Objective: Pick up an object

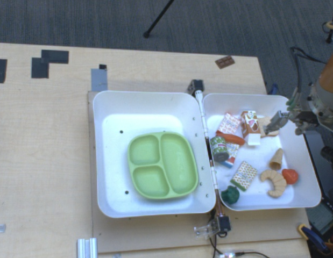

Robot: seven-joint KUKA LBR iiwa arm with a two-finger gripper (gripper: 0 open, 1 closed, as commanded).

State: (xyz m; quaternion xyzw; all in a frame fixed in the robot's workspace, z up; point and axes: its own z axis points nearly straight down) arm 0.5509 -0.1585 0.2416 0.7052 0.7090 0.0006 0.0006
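Observation:
The right bin (311,198) holds several toy foods: a pink-and-white packet (229,124), a brown carton (251,123), an orange carrot (233,139), a green can (220,150), a checked green packet (244,175), a green broccoli (229,195), a croissant (274,180), a cone (277,156) and a red tomato (290,176). My gripper (288,124) hangs over the bin's upper right part, just right of the carton. It is open, with one finger (274,123) near the carton and nothing between the two.
The left bin (110,144) carries a light green divided plate (163,165). A clamp (196,86) sits at the far end of the rim the two bins share. Cables lie at the bench's front edge (220,227).

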